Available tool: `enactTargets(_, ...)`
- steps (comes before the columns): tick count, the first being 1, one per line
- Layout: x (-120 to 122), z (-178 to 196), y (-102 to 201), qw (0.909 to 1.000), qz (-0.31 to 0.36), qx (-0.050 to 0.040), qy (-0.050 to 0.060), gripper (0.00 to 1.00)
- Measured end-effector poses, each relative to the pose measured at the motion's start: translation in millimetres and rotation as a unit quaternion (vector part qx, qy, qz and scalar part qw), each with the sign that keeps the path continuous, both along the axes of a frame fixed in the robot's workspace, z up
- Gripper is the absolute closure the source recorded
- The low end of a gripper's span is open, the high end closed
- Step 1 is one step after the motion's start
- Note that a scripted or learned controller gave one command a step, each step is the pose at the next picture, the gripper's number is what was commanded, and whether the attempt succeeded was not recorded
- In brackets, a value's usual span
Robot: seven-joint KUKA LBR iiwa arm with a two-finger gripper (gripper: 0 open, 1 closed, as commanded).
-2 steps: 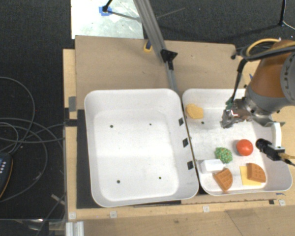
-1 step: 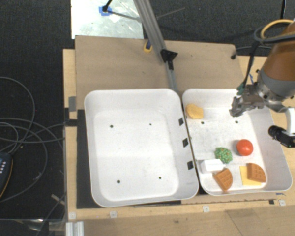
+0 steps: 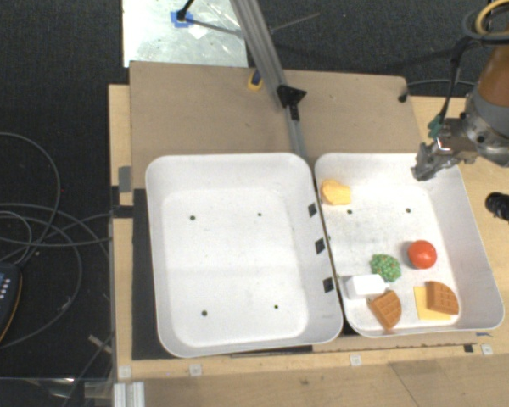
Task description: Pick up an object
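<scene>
The claw (image 3: 426, 170) hangs over the far right corner of the right bin (image 3: 475, 227), at the end of a grey arm (image 3: 500, 100) reaching in from the right; whether it is spread or pressed together cannot be told, and nothing shows in its grip. To the claw's left, near the bin's far left wall, lies a yellow lump (image 3: 336, 193). Well below the claw, toward the near edge, sits a red ball (image 3: 422, 253), with a green clump (image 3: 387, 267) just beside it on the left. Nearer still, a white block (image 3: 365, 286) rests against the bin's left wall, touching an orange wedge (image 3: 387, 309). A second orange wedge (image 3: 441, 297) lies on a yellow slab (image 3: 427, 305) in the near right corner. Far to the claw's left, the left bin (image 3: 237, 253) sits on the desk (image 3: 204, 108).
</scene>
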State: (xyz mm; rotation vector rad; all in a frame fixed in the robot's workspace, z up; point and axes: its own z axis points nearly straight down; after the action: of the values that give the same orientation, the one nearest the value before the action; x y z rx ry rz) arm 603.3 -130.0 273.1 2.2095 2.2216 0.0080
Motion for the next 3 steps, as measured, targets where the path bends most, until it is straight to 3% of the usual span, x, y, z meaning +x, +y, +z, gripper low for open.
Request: enactTargets(3,45,-16,164,1.0,0.003,0.0023,0.003,1.0)
